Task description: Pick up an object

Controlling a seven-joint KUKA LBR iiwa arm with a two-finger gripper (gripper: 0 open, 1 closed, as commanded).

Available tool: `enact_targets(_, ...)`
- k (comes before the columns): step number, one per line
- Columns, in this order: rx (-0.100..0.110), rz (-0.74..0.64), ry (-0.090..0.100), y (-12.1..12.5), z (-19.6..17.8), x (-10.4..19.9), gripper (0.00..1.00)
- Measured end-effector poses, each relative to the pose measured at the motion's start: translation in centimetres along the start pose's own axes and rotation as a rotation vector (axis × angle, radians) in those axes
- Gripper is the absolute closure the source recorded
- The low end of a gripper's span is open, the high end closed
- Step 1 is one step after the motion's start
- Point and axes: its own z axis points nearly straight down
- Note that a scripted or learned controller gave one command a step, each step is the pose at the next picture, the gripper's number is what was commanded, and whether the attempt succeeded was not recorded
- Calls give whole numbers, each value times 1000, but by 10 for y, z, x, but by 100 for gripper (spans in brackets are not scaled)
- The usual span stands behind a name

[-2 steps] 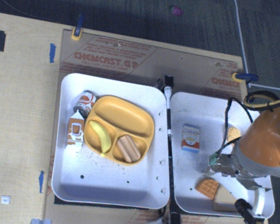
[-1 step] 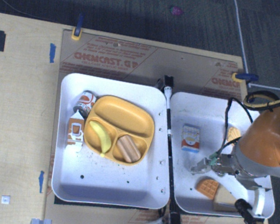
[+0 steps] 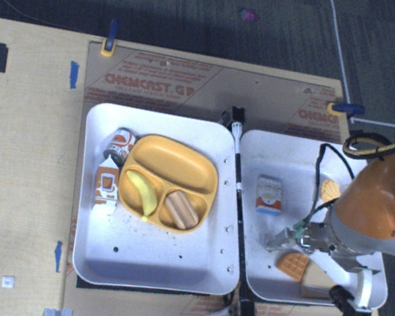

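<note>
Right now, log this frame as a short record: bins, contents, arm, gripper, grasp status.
left bin: yellow divided tray with banana and hot dog; can and carton beside the tray's left edge
right bin: small box, waffle, another piece partly hidden by the arm
arm: reaching in from the right, over the right bin
gripper: low in the right bin, just above the waffle
grasp status: nothing visibly held

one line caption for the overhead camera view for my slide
KUKA arm's gripper lowered into the right bin near a waffle piece; yellow divided tray in the left bin.
</note>
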Motion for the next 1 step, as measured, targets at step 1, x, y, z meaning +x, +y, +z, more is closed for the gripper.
enact_targets(1,-11,5,-13,2,-11,-5,100)
